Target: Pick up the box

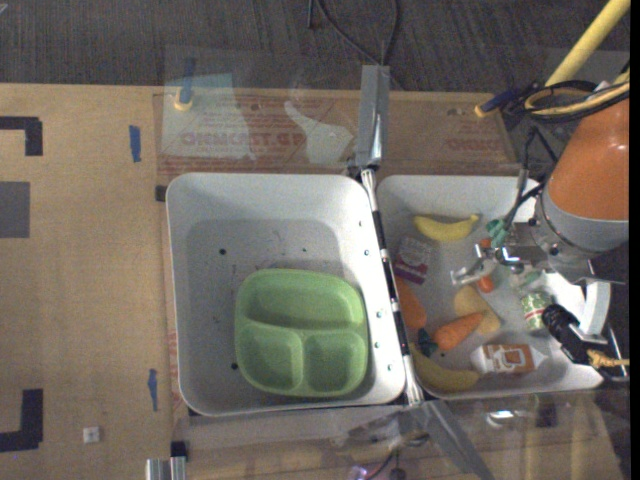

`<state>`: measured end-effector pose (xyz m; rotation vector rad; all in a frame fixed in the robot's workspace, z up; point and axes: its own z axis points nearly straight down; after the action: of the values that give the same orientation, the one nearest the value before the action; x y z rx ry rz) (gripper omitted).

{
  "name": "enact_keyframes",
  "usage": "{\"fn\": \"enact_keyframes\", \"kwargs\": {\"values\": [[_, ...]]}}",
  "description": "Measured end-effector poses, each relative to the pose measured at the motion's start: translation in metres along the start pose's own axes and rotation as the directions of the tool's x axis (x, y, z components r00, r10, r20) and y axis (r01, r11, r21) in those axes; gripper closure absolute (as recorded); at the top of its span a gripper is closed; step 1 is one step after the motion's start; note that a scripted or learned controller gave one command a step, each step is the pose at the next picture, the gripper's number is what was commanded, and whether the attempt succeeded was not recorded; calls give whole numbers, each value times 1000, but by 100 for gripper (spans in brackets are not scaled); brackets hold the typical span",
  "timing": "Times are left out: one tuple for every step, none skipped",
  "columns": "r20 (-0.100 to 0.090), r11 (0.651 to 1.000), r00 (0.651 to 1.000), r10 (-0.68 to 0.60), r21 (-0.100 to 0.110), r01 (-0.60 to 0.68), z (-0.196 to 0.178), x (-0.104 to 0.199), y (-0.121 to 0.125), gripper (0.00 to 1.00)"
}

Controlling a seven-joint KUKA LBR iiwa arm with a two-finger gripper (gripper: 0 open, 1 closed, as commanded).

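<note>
In the right bin (pixel 450 193), a small orange and white box (pixel 505 358) lies flat near the front wall. A second small box (pixel 412 261), white with a purple label, lies by the bin's left wall. My gripper (pixel 490 265) hangs over the middle right of this bin, below the orange band of the arm (pixel 590 173). It is above and apart from the orange box, and to the right of the white and purple box. Nothing shows held in it.
The right bin also holds a banana (pixel 447 228) at the back, a carrot (pixel 457 331), an orange piece (pixel 409 308), another yellow banana (pixel 446 374) at the front and a green-labelled can (pixel 535 311). A green divided plate (pixel 300 331) lies in the left bin (pixel 200 268).
</note>
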<state>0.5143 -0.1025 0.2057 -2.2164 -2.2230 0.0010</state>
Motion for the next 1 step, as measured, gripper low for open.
{"fn": "enact_keyframes", "kwargs": {"values": [[3,998,998,-57,-14,57,117,-32,31,0]]}}
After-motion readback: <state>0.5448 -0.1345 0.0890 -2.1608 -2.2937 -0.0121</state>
